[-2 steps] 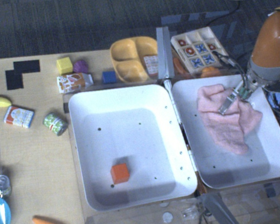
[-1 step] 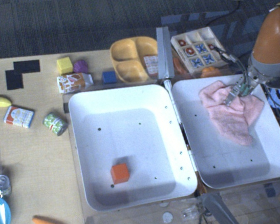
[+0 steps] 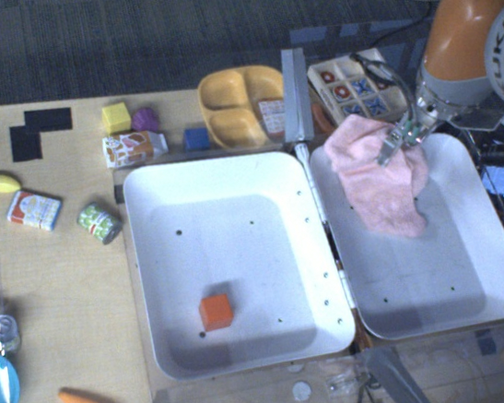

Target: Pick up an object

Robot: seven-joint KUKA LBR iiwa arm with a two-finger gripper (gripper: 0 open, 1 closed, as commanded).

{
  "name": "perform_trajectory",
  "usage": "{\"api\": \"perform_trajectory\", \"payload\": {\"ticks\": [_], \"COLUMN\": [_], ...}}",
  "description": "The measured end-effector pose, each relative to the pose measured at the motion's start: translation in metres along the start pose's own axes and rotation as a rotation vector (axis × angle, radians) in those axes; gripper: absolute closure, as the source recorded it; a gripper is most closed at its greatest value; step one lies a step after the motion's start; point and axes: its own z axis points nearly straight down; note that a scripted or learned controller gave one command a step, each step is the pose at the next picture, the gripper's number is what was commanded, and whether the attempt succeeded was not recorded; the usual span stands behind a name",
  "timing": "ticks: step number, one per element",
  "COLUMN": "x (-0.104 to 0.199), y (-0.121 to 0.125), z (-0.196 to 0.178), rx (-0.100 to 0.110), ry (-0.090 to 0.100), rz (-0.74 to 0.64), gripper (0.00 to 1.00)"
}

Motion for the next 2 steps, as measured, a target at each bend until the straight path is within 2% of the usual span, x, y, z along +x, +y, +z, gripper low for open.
{"api": "perform_trajectory", "payload": {"ticks": [1,2], "x": [0.040,0.040], "y": [0.000,0.003], "z": [0.003,-0.007], "rx": [0.005,-0.001], "ry": [0.004,-0.001], "rz": [0.175,0.170], "gripper": [1.00,1.00]}}
